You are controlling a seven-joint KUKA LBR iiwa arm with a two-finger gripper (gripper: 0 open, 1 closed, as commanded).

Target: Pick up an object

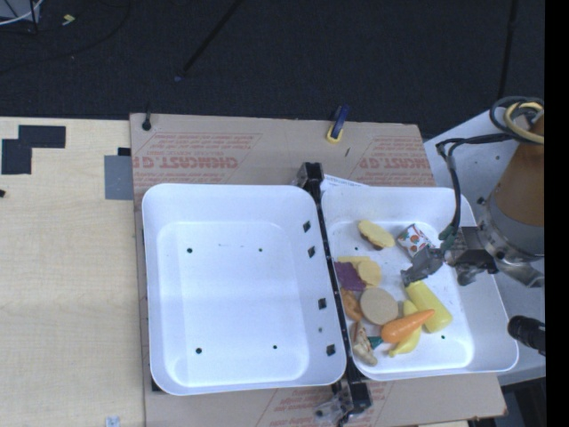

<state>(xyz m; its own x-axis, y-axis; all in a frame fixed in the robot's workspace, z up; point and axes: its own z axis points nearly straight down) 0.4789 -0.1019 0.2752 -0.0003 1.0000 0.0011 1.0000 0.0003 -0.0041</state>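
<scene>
Nearest the camera, at the front edge of the right bin [484, 358], a heap of toy food lay against the divider: an orange carrot [406, 326] rested slantwise over a yellow piece [405, 343], with a small pale item [364, 352] beside them at the bin's front left corner. Just behind the carrot, a yellow corn cob [430, 304] lay tilted, and to its left sat a round tan disc [380, 305], touching a purple piece [348, 277] and a yellow lump [367, 269] further back.

The claw [420, 269] hung low over the right bin, just above the upper end of the corn cob, at the end of the grey arm [511, 247] reaching in from the right. Whether its fingers were apart or closed could not be told, and nothing could be seen gripped in them.

Beyond the claw, a small red-and-white carton [412, 237] sat just beside it, and a yellow banana-like piece [376, 234] lay to the carton's left.

The left bin [178, 205] stood alongside, touching the right one at the black divider clips. Both bins rested on a cardboard sheet [231, 154] on the bench [62, 283].
</scene>
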